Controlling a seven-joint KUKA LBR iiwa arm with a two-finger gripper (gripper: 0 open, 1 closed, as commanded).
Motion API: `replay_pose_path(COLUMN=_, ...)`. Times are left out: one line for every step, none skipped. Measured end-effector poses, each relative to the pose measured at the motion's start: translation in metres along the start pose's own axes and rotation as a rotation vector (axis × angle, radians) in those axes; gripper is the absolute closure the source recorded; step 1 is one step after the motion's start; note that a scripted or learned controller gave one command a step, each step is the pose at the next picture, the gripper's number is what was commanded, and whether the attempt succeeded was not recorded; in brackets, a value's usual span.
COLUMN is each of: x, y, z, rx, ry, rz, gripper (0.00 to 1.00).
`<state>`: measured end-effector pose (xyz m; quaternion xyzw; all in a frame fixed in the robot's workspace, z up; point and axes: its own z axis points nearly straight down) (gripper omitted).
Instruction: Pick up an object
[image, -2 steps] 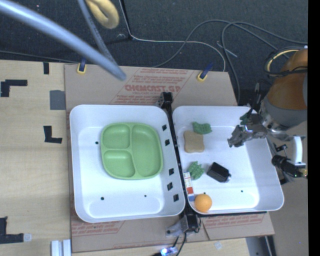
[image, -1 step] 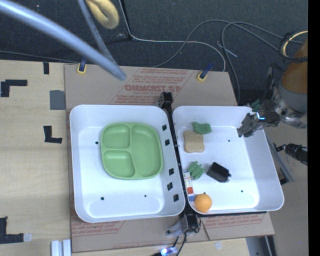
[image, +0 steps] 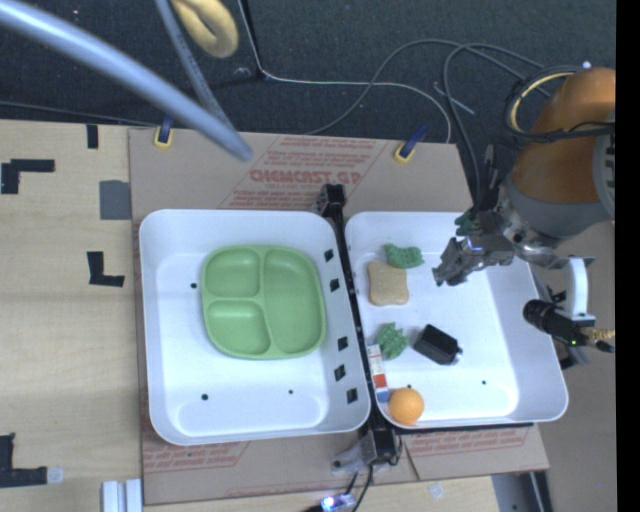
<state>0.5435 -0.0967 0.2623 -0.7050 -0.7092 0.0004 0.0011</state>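
Note:
The right bin holds a tan bread-like piece, a green leafy piece behind it, a second green piece, a black block, an orange ball at the front and a small red and white item by the divider. My gripper hangs over the upper middle of this bin, right of the tan piece and above the black block. Nothing shows between its fingers.
The left bin holds a green divided plate. Black clips line the divider between the bins. Cables trail across the dark floor behind the bench, and a black fitting sticks out at the right bin's edge.

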Motion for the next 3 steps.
replay_pose_path(x=0.058, y=-0.003, z=-0.003, rx=-0.001, ry=0.001, rz=-0.001, gripper=1.0)
replay_pose_path(x=0.113, y=-0.006, z=0.017, rx=0.001, ry=0.0, rz=-0.001, gripper=1.0)
replay_pose_path(x=0.166, y=-0.01, z=0.034, rx=0.002, ry=0.0, rz=0.0, gripper=1.0)
